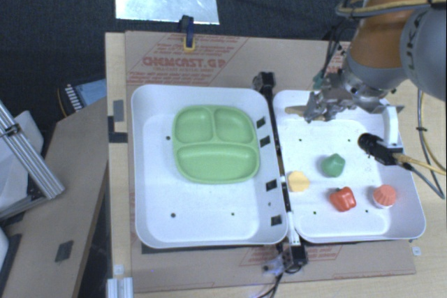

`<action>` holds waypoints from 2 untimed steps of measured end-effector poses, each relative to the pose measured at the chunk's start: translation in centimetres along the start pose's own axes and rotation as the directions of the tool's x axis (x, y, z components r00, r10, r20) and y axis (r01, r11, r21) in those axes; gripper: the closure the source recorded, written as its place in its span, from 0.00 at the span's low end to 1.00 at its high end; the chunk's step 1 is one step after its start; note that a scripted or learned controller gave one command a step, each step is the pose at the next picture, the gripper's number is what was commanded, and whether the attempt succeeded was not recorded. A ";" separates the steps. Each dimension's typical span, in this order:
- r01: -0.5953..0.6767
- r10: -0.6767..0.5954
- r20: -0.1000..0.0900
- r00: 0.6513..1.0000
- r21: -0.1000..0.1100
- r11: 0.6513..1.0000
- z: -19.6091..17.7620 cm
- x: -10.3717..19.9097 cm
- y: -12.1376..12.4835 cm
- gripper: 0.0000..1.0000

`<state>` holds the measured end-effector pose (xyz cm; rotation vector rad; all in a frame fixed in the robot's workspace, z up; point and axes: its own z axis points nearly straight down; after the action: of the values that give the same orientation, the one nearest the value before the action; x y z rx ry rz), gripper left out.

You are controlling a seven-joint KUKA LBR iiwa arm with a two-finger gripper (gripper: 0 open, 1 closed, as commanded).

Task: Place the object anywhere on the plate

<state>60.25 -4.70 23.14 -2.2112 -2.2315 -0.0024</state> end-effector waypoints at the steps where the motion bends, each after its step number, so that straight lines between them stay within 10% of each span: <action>1: 0.001 -0.001 -0.001 1.000 -0.001 1.000 -0.8 5.5 -0.4 1.00; 2: 0.001 -0.001 0.000 1.000 0.001 1.000 0.5 11.4 -1.1 1.00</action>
<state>59.04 6.71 22.62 -2.2098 -2.2316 -0.0019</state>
